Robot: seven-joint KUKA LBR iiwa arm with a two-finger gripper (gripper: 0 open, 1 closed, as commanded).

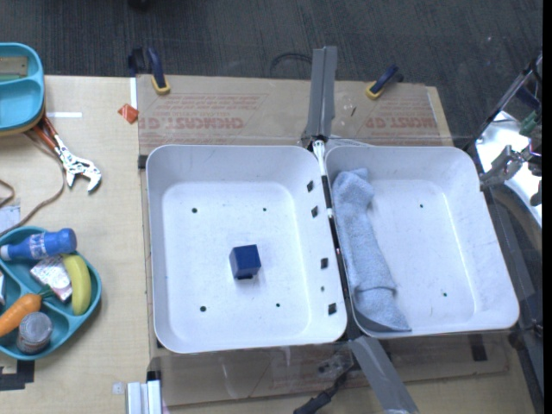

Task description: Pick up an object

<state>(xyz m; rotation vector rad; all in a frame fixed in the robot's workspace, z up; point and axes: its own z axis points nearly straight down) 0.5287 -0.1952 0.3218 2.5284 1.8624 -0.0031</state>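
A small blue cube (246, 261) sits on the floor of the left white bin (172, 231), a little below its middle and apart from the walls. A grey rolled cloth (366, 248) lies lengthwise in the right white bin (466, 231), along its left wall, from near the back to the front corner.
A divider with black clips (326, 231) joins the two bins. On the bench at left stand a teal tray (93, 293) with a bottle, banana, carrot and can, a wrench (76, 166), and a teal container (19, 84). Metal framework (513, 158) rises at the right edge.
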